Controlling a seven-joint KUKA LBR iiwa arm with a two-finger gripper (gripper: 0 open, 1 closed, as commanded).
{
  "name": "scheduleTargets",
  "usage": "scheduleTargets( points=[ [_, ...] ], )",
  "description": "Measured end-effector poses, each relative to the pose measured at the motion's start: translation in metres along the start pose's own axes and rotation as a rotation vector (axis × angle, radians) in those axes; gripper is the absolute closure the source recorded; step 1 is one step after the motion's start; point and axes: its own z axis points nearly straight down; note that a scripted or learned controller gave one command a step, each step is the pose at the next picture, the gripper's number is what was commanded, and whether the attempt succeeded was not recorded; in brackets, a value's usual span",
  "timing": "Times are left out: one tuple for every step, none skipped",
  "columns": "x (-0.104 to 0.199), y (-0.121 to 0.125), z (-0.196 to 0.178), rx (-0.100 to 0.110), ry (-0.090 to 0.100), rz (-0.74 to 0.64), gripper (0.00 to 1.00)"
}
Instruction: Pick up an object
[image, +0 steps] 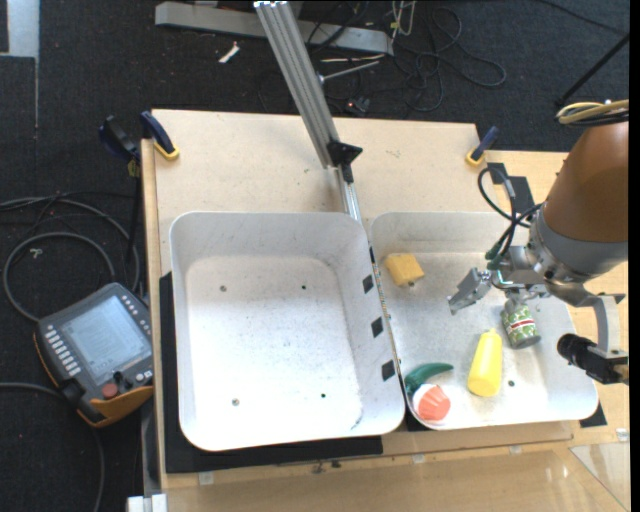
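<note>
Nearest the camera, at the front edge of the right bin (560, 400), lies a round orange-red piece with a green leafy top (431, 396), like a toy carrot or radish, close against the bin's front left corner. Just to its right rests a yellow object (486, 364), lying lengthwise and slightly tilted. Beyond that, a small green-and-white can (520, 327) sits directly under the hand (500, 290), which hovers over the middle of the right bin; whether its fingers are spread or closed cannot be told, and nothing can be seen held between them. Farther back, near the divider between the bins, a pale yellow block (404, 268) lies apart from the other things. The grey arm (590, 190) with its orange band reaches in from the right. The left bin (200, 330) sits beside it on the light wooden surface (260, 160). On the dark floor at left rests a control pendant (98, 345) with cables.
</note>
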Motion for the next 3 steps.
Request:
scheduleTargets(
  points=[
    [0.0, 0.001, -0.002, -0.004, -0.001, 0.001, 0.0],
    [0.001, -0.001, 0.041, 0.001, 0.0, 0.002, 0.0],
    [-0.004, -0.007, 0.087, 0.002, 0.0, 0.003, 0.0]
  ],
)
